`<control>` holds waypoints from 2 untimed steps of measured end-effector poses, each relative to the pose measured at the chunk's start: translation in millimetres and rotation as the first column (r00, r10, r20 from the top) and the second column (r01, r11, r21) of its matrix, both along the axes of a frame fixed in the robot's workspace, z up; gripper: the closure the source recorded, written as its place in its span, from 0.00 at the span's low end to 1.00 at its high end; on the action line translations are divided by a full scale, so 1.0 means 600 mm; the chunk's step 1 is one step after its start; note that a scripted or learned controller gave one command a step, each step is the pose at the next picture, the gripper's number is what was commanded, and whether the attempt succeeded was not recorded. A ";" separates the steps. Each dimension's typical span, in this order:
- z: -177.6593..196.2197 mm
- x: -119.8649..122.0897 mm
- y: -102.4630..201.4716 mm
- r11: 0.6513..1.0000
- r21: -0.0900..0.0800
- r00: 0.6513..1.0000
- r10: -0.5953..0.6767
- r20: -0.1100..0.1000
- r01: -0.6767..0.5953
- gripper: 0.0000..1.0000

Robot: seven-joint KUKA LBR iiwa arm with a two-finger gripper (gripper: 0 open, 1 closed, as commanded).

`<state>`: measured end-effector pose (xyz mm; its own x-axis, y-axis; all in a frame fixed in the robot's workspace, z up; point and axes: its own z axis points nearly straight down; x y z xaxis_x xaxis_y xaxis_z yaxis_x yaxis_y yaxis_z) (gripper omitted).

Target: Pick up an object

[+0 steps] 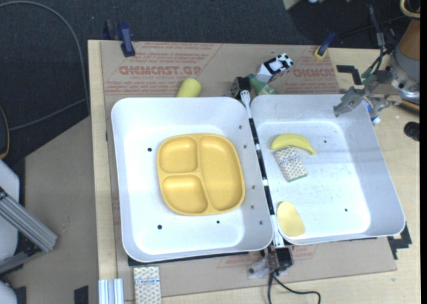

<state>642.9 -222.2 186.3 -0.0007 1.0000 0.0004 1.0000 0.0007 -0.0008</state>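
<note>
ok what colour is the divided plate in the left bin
Yellow; the divided plate shows best in the camera view.

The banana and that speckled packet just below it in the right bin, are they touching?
Cannot tell. In the camera view the banana lies right above the speckled packet, and their edges meet or overlap near the packet's top; no clear gap shows, and contact isn't plain either.

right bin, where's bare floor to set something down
Right bin: bare across its middle and right, from the banana and patterned packet out to the right wall. Crowded along the left wall, where banana, packet and pale yellow disc line up.
</note>
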 end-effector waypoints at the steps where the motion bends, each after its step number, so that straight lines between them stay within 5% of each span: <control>1: -0.170 -0.081 0.059 1.000 0.000 1.000 -0.001 0.000 0.001 0.00; 2: -0.068 0.010 0.142 1.000 0.000 1.000 0.001 0.004 -0.001 0.00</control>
<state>648.6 -136.8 145.5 -0.0018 1.0000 0.0003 1.0000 0.0018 0.0027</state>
